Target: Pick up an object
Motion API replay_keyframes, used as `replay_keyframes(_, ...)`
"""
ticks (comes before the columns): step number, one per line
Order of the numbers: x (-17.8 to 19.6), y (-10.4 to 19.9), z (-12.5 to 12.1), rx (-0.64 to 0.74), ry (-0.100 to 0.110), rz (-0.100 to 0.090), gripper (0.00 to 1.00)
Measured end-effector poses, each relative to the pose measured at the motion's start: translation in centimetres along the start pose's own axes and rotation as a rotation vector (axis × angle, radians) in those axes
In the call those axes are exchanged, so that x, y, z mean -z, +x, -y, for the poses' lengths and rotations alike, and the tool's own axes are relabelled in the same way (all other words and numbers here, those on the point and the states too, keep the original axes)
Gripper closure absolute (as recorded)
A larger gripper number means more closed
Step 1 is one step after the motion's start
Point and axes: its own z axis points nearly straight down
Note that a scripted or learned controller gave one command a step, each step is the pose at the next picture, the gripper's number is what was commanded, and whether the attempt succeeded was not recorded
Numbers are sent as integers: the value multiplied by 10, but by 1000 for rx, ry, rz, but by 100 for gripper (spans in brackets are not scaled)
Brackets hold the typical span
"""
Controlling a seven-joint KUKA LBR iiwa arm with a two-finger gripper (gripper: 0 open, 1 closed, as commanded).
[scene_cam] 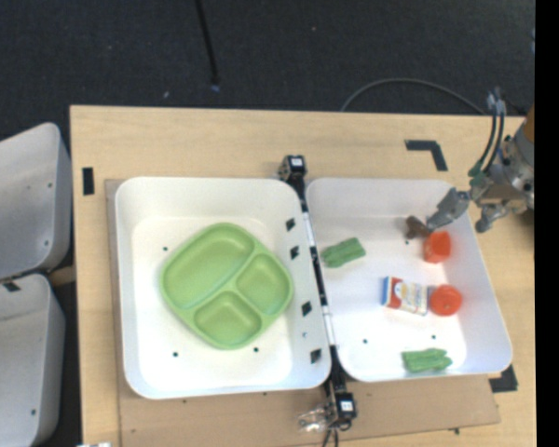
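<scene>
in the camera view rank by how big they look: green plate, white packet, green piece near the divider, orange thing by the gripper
1. green plate, by far the largest
2. white packet
3. green piece, close to the packet in size, so that order is unsure
4. orange thing, the smallest

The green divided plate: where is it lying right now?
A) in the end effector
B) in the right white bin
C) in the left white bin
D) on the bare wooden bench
C: the green divided plate lies flat inside the left white bin, apart from the small items in the right bin.
</scene>
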Motion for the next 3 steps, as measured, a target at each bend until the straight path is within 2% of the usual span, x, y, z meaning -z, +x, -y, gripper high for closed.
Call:
replay_keyframes(1, 7, 1, -2, 2, -12, 2, 0)
replay_keyframes(3, -94, -7, 16, 1, -7, 2, 0)
